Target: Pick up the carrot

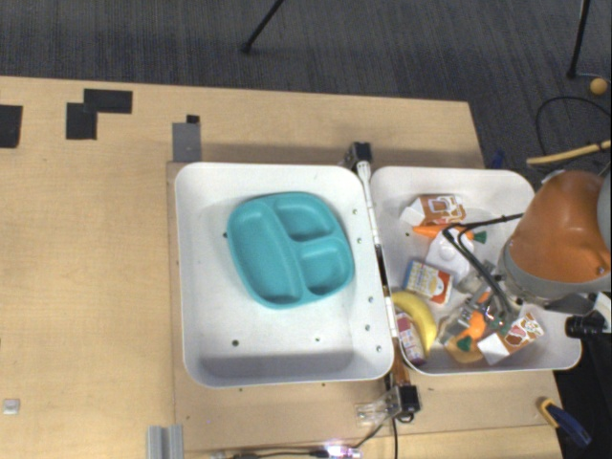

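The carrot (467, 327) is a small orange piece with a green end. It lies near the front of the right bin (559, 357), among packets and right of a banana (417, 316). My gripper (475, 306) is low in that bin, directly over the carrot's upper end and touching or nearly touching it. The wrist's grey body and orange band (564, 228) hide the bin's right part. The clutter and the wrist's cables blur the gripper's tip.
A teal divided plate (287, 247) lies in the left bin (191, 256). Around the carrot are small snack packets (426, 280), a box (438, 207) at the back, and a packet (524, 330) to the right. The bins' shared wall runs just left of the banana.
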Motion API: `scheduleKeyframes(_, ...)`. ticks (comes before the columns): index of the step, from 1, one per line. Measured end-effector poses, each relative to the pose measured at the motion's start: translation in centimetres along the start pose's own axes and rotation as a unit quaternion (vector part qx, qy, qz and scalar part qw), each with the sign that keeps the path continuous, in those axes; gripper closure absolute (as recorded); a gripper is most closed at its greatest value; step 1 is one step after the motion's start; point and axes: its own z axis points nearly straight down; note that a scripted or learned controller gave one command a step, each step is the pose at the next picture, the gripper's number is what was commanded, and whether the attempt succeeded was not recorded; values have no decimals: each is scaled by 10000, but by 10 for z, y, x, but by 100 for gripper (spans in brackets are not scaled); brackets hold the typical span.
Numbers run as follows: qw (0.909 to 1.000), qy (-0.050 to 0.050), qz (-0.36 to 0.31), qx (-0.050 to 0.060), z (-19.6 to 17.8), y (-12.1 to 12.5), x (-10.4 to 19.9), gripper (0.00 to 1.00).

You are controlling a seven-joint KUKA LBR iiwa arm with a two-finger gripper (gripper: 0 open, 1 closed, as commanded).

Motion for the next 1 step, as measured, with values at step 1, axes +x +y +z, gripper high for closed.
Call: scheduleKeyframes(1, 9861, -58, 1655, 104, 0, 21, 20, 0)
